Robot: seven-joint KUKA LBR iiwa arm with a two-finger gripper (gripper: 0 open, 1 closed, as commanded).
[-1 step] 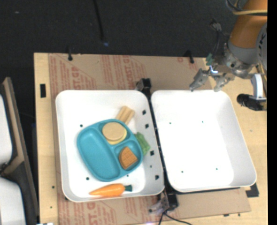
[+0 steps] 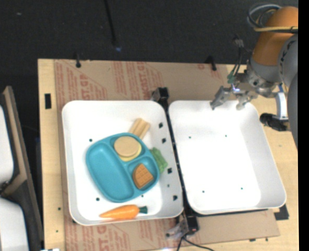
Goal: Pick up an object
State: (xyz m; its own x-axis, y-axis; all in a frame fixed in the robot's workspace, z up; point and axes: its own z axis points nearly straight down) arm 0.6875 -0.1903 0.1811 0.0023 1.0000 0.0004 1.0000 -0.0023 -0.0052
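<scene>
The left bin [image 2: 76, 140] holds a blue divided toy tray [image 2: 112, 172] with a round tan biscuit [image 2: 128, 147] and a brown waffle-like piece [image 2: 143, 175] on it. A tan wooden block [image 2: 140, 127] lies just behind the tray, a green piece [image 2: 159, 160] at its right side, and an orange carrot [image 2: 121, 212] near the bin's front wall. My gripper [image 2: 230, 100] hangs over the back rim of the right bin [image 2: 228, 161], open, with nothing between its two fingers.
The arm with its orange band [image 2: 272, 35] comes in from the upper right. Both bins sit on a cardboard-covered bench [image 2: 107, 80]. Black clips [image 2: 161, 94] stand between the bins at the back.
</scene>
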